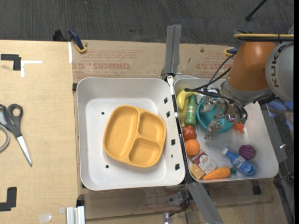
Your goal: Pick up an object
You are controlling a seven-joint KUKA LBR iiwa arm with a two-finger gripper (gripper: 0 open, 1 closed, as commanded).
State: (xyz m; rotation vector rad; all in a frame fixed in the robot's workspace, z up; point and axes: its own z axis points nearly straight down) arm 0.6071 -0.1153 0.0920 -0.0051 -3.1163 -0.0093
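Bench with two white bins side by side.

Left bin (88,125): one yellow divided plate (134,136) with three compartments, lying flat near the middle.

Right bin (266,157): a cluster of small items. Along the left wall, from the far end toward the near end: a banana (182,97), a green bottle (191,111), a red tomato (188,132), an orange (192,146). A teal bowl (210,118) sits just beside the bottle. Near the front wall: a small printed packet (204,162), a carrot (217,173), a blue bottle (239,163) lying on its side, a purple round fruit (247,151).

Arm: grey with orange band, reaching in from the right. Gripper (216,125) is down over the teal bowl's near rim; whether its tips are spread or pressed together cannot be told, and nothing is seen between them.

Bench, far left: scissors (17,129).
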